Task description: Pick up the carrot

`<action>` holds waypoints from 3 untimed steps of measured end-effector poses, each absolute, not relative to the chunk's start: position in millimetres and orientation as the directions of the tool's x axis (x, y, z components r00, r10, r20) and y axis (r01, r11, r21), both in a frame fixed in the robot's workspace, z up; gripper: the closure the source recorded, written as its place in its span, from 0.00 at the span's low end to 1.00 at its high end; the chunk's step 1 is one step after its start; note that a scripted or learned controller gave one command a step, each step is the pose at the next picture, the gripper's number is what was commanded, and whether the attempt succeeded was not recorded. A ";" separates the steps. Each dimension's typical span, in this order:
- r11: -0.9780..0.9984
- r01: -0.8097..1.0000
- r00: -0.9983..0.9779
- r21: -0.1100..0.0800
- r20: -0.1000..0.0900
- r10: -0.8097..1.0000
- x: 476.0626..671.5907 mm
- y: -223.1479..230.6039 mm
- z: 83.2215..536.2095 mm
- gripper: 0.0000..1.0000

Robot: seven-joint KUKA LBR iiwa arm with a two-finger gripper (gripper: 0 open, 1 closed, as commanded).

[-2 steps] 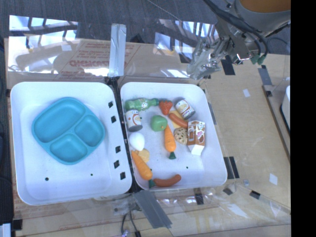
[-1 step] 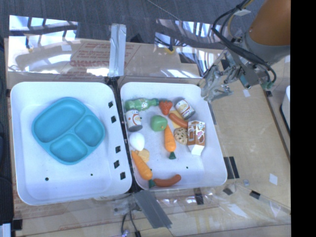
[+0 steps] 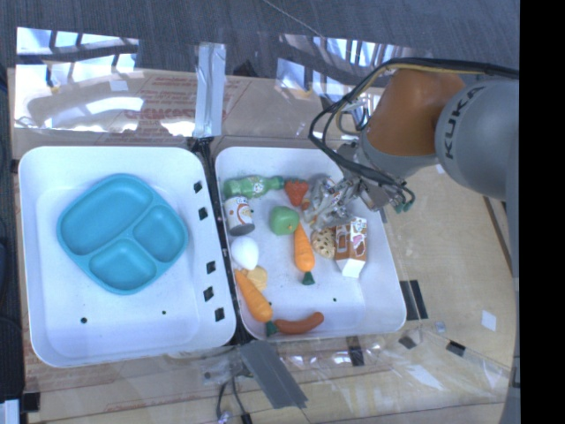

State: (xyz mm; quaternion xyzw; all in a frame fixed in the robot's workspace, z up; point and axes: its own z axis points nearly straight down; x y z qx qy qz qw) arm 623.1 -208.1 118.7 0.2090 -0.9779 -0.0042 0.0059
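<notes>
In the right bin (image 3: 384, 281) an orange carrot (image 3: 303, 249) lies with its green stub pointing toward the front. A second, longer carrot (image 3: 253, 297) rests along the bin's left wall near the front corner. My gripper (image 3: 328, 203) hangs low over the back middle of the bin, just behind and to the right of the first carrot, beside a green lime (image 3: 284, 221). I see nothing held in it. The grey arm with its orange band (image 3: 410, 113) reaches in from the right.
Around the carrots lie a green bottle (image 3: 252, 186), a red piece (image 3: 297, 191), a small can (image 3: 238, 215), an egg (image 3: 244, 253), a cookie (image 3: 322, 243), a carton (image 3: 351, 244) and a sausage (image 3: 300, 323). A blue divided plate (image 3: 122, 232) sits in the left bin (image 3: 44, 325).
</notes>
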 end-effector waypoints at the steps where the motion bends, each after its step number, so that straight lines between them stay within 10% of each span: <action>1: 0.913 -0.408 -0.913 0.001 -0.001 -0.408 626.8 -209.5 126.6 0.00; 3: 0.897 -0.441 -0.897 0.002 0.000 -0.441 548.6 -127.7 91.3 0.00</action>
